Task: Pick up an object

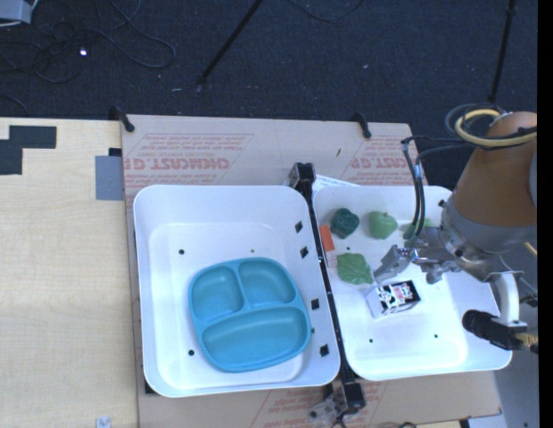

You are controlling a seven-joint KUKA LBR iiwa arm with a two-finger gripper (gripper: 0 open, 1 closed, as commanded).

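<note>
Starting at the left of the frame, a pale wooden surface (53, 266) carries a cardboard sheet (214, 150), probably laid there as a base for the two bins. The left bin (160, 212) holds a blue divided plate (248, 315) lying flat in its lower middle, well apart from the arm and so unlikely to be the present target. A black divider (314, 266) runs between the bins. In the right bin (437, 355) the small things cluster toward the upper left: a dark green object (345, 222), a light green object (381, 225) just beside it, a flat pale green piece (354, 268) below them, a thin orange strip (326, 238) against the divider, and a small black-and-white printed item (395, 297) near the middle. The gripper (403, 264) hangs low over that bin, just above the printed item and beside the pale green piece, which suggests one of these is being picked. Whether its fingers are spread or pressed together I cannot tell.
</note>
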